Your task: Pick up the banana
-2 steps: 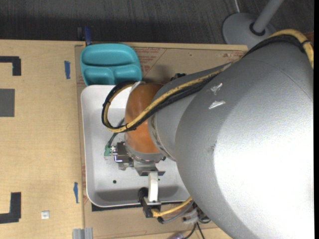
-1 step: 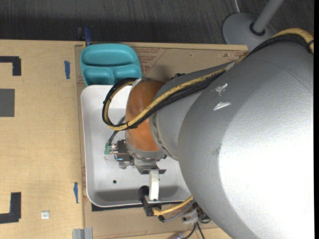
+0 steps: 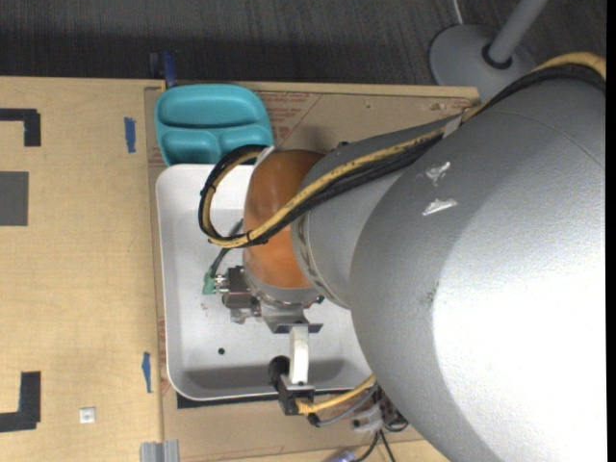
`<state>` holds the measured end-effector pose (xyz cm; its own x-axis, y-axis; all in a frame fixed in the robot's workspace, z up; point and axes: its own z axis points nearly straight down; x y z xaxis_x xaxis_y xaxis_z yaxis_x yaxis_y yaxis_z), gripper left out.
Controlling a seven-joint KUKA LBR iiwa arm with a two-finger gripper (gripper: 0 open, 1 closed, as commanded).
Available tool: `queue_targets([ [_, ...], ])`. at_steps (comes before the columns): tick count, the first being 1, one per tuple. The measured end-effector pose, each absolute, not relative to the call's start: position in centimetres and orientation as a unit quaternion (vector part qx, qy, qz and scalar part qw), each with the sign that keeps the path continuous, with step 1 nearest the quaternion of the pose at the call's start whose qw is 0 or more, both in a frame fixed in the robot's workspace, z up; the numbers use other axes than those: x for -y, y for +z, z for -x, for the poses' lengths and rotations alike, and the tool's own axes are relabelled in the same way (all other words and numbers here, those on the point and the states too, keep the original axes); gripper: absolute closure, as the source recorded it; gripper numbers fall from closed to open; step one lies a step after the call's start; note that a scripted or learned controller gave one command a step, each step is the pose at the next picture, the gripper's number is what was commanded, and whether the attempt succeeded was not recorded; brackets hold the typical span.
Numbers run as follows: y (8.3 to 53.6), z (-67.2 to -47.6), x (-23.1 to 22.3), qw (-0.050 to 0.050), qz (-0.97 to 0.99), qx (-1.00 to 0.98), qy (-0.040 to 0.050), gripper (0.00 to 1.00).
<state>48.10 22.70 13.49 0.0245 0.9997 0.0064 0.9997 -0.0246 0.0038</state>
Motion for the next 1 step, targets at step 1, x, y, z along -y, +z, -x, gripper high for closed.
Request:
queue_targets([
  [1, 14.45, -48.14, -22.72, 0.001, 0.716, 0.698, -0.0040, 1.00],
])
